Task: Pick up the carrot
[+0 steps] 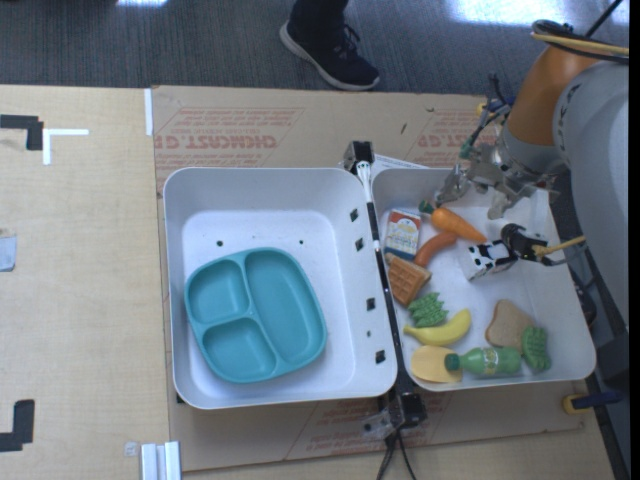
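Note:
The carrot (458,224), orange with a small green top at its left end, lies in the far part of the right bin (572,298). My gripper (476,194) hangs just beyond and over it, coming down from the grey wrist at the upper right. Its two fingers stand apart, one finger (455,182) near the carrot's leafy end and the other nearer the thick end. The carrot lies on the bin floor just in front of the fingertips, not between them.
Close to the carrot lie a red sausage (432,249), a small carton (402,233), a waffle piece (408,280) and a black-and-white cow toy (490,256). Nearer the front are a banana (442,330), a green bottle (487,362) and toast (508,323). The left bin holds a teal divided plate (255,313).

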You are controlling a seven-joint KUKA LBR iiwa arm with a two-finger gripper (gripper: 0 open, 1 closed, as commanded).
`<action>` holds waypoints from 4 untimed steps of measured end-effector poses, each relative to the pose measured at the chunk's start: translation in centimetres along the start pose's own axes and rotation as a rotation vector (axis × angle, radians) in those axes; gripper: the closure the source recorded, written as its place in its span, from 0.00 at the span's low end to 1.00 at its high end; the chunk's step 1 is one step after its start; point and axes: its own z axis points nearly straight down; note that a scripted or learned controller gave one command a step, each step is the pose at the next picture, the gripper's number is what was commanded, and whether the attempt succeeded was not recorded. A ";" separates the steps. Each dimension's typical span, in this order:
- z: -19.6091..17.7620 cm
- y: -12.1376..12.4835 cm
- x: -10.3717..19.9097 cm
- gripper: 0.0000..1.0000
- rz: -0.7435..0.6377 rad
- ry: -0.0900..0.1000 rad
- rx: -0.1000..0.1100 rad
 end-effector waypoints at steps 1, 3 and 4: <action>0.1 -0.6 -0.4 1.00 -0.003 -0.009 0.023; -0.8 -0.5 -0.3 1.00 -0.010 -0.012 0.023; -0.8 -0.6 -0.3 0.00 -0.011 -0.012 0.023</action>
